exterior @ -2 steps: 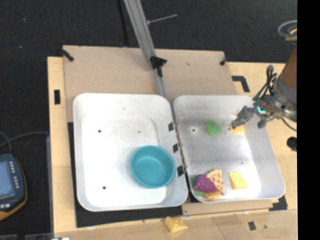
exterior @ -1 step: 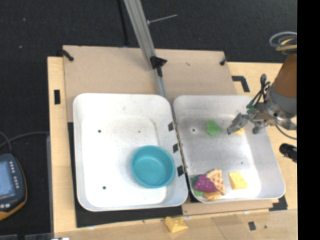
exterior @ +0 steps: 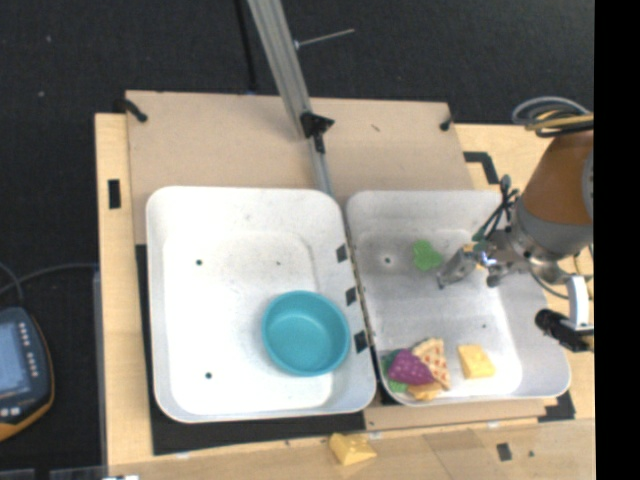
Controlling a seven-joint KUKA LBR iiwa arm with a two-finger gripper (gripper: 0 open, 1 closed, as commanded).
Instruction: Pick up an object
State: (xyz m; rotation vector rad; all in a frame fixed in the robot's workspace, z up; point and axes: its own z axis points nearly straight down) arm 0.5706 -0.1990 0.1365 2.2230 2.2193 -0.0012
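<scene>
Over the right bin [exterior: 520,218], the claw [exterior: 470,268] hangs low with its fingers spread apart and nothing between them. Just beside it, toward the left bin [exterior: 200,228], lies a small green object [exterior: 427,256], not touching the fingers. Nearer the camera from the claw, along the right bin's front wall, sit a purple piece [exterior: 408,368], a yellow waffle-like piece [exterior: 431,358] and a yellow block [exterior: 476,361]. Well apart, in the left bin, rests a teal bowl [exterior: 304,332]. A yellow wedge [exterior: 352,449] lies on the bench [exterior: 115,268] in front of both bins.

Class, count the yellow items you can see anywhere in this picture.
2: a yellow block near the front of the right bin, and a yellow piece on the bench outside both bins.
</scene>
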